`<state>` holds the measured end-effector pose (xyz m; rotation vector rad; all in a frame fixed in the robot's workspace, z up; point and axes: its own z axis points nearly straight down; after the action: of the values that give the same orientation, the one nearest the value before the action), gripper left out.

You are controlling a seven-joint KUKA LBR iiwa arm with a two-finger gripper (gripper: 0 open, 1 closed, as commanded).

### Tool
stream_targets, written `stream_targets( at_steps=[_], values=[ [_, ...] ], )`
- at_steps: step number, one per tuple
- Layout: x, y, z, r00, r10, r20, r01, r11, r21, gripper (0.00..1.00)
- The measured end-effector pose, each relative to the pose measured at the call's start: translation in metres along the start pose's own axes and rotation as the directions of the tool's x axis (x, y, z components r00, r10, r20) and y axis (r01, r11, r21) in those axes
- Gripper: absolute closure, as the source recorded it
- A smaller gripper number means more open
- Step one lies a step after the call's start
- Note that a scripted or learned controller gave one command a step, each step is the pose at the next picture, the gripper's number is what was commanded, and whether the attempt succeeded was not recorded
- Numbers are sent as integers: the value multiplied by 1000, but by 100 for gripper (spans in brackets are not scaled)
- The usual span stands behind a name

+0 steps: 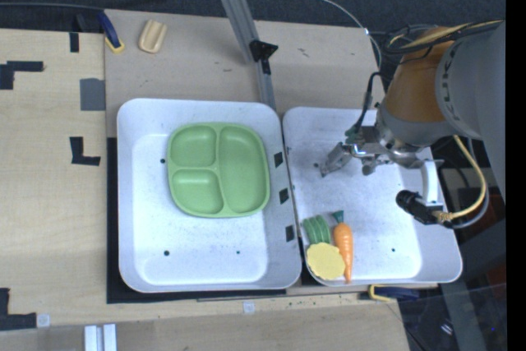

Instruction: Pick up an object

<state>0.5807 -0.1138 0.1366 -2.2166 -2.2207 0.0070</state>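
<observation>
Orange plastic toy carrot (343, 248) lies near the front edge of the right white bin (427, 259), long axis running front to back, leafy green top (316, 228) toward the bin's middle, beside a yellow round piece (325, 260). The two-finger gripper (349, 163) hangs over the bin's middle, fingers parted, holding nothing. A green divided plate (219, 169) sits in the left white bin (144, 259).
</observation>
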Motion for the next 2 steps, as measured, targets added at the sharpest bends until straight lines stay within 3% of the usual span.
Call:
stream_targets(
  at_steps=[1,2],
  values=[
    [1,1,-13,1000,-1,0,1,1000,-3,100],
    [1,10,-72,1000,0,1,0,1000,-11,100]
  ],
)
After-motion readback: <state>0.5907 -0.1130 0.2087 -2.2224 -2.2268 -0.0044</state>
